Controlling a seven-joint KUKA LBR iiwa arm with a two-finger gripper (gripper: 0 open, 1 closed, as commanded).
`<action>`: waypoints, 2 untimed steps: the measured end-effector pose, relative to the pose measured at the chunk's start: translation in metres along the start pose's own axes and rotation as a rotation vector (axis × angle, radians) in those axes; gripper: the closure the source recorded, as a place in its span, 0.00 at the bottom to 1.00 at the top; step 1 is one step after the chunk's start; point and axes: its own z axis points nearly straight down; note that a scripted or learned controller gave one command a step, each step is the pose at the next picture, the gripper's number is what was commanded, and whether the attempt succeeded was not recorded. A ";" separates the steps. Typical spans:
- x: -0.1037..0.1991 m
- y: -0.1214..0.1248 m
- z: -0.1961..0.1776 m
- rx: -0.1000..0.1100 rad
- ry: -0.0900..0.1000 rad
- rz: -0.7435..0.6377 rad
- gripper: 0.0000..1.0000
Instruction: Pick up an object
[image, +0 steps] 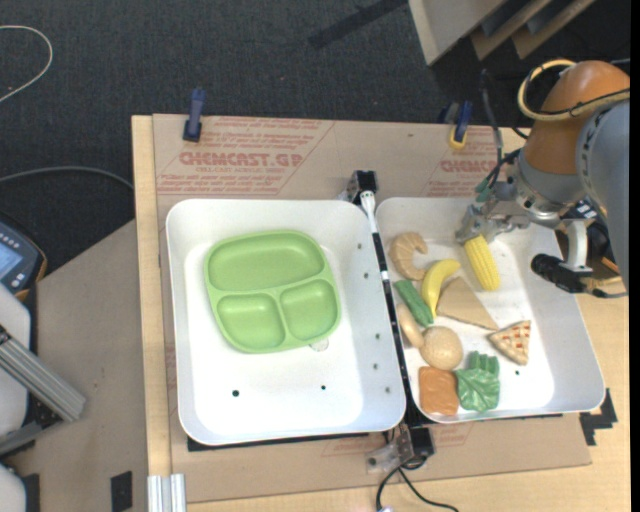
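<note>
The right bin (570, 330) holds several toy foods. A yellow corn cob (483, 264) lies near its far side, pointing up toward my gripper (481, 231), which sits right at the cob's upper end. I cannot tell whether it grips the cob. To the left of the cob are a tan croissant (407, 254), a banana (437, 281) and a green pod (412, 301). Nearer the front lie a tan wedge (466, 303), a pizza slice (511, 342), a bread roll (441, 348), an orange block (437, 390) and a green lettuce leaf (480, 383).
The left bin (190, 330) holds a green divided plate (272, 291). A black clip (362, 185) sits at the far end of the wall between the bins. Blue clamps (193, 115) (460, 124) hold the cardboard base at the back. The arm's grey body (600, 150) looms over the right bin's far right corner.
</note>
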 end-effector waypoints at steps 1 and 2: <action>0.089 -0.018 -0.094 -0.003 0.003 -0.005 1.00; 0.167 -0.021 -0.147 -0.005 0.003 -0.006 1.00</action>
